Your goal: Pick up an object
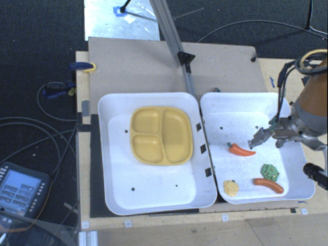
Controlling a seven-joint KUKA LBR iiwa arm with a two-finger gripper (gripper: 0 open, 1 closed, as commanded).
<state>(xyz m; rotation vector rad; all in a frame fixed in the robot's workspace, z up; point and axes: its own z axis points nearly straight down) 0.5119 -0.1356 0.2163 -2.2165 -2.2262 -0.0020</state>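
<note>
The right bin (241, 106) holds several small toys. An orange-red pepper with a green stem (240, 149) lies near its middle. A green broccoli piece (269, 171) and an orange sausage-shaped piece (268, 185) lie toward the front right. A pale yellow piece (231, 187) sits at the front left corner. My gripper (268, 139) hangs over the right side of this bin, just above and to the right of the pepper. Its two fingers are spread, so it is open, with nothing between them.
A yellow divided plate (162, 135) lies in the left bin (118, 188). A slanted metal pole (171, 32) rises from the bench behind the bins. Cables hang beside the arm at the right edge (287, 78).
</note>
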